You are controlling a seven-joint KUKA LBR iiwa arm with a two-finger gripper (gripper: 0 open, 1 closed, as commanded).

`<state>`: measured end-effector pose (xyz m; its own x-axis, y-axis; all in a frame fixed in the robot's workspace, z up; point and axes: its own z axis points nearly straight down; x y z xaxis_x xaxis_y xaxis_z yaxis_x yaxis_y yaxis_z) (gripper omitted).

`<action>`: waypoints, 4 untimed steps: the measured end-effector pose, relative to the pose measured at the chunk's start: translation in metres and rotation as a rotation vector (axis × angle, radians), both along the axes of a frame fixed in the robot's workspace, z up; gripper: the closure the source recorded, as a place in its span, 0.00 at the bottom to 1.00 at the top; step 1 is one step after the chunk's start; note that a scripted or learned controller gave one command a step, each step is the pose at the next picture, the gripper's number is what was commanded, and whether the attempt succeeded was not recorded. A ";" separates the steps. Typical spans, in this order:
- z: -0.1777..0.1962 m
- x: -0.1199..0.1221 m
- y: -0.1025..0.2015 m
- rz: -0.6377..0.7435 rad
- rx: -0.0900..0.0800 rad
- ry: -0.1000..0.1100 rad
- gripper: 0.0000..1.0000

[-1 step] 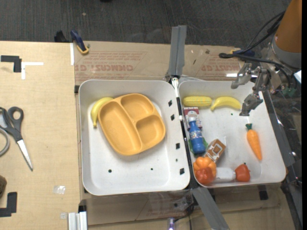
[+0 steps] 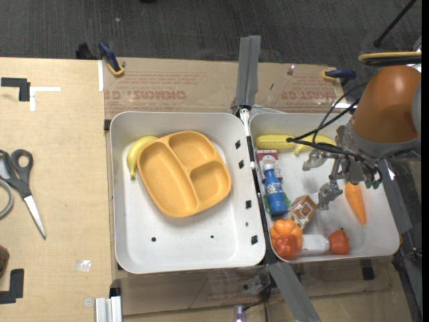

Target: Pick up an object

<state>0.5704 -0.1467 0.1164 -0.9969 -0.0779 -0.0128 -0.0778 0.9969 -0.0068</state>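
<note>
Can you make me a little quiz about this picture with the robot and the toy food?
1. True or false: the banana lies in the left bin, tucked against the yellow plate.
2. What is nearest the gripper? A) scissors B) carrot C) banana
3. Fill in: the corn lies at the far end of the ___ bin.

Key: 1 true; 2 B; 3 right.
</note>
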 end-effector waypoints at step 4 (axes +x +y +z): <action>-0.024 -0.041 -0.074 0.152 0.004 0.011 0.00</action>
